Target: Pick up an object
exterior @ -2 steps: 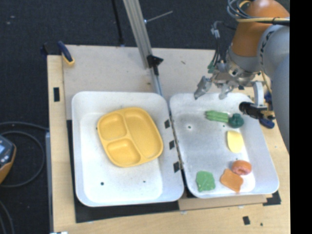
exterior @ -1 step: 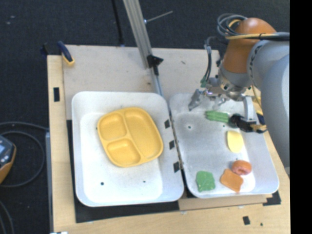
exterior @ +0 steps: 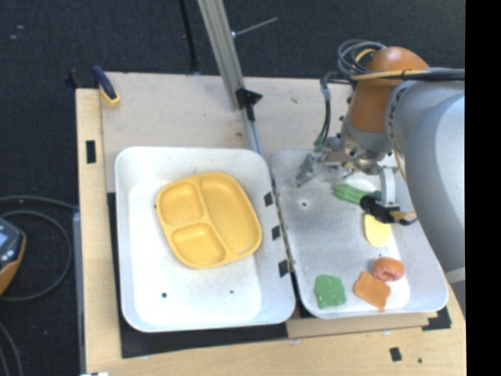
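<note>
Gripper (exterior: 309,169): at the far edge of the right bin, low over its floor. Whether it is open or closed cannot be told from this view; nothing is seen held in it.
Arm (exterior: 423,124): reaches in from the right and hangs over the bin's far right corner.
Right bin (exterior: 329,233): holds every loose item.
Green stick (exterior: 347,193): nearest candidate, just right of the gripper, partly under the wrist.
Yellow piece (exterior: 376,230): near the right wall, a black-and-yellow part just above it.
Green block (exterior: 329,291): near front wall, well apart from the gripper.
Orange block (exterior: 372,290): beside the green block, touching or nearly touching the red ball (exterior: 387,269).
Left bin (exterior: 141,288): carries a yellow tray (exterior: 208,218) with three compartments.
Risk 1: the gripper stands over bare floor, so a grasp here would likely take nothing.
Risk 2: the bin wall is close; a descent could strike the rim.
Risk 3: the stick is thin and lies flat, so it may slip out.
</note>
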Robot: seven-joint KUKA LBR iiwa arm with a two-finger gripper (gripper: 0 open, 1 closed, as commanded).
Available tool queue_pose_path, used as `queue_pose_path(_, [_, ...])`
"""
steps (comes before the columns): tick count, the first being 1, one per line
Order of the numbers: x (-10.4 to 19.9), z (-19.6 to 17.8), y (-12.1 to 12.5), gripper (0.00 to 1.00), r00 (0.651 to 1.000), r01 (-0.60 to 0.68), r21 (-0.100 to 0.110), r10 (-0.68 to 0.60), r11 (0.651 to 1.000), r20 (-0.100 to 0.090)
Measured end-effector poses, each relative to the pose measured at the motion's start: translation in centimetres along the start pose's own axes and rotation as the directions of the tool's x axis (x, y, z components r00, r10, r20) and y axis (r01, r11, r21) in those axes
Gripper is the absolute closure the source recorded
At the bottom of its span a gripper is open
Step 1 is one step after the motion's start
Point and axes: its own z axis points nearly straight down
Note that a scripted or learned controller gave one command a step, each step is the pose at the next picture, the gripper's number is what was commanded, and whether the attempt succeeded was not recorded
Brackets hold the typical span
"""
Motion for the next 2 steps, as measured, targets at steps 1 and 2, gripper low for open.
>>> queue_pose_path(1, [-0.1, -1.2, 0.1, 1.0, 1.0, 0.0, -0.005, 0.0, 1.0, 0.002])
queue_pose_path(2, [-1.1, -7.3, 0.5, 1.0, 1.0, -0.003, -0.005, 0.003, 1.0, -0.001])
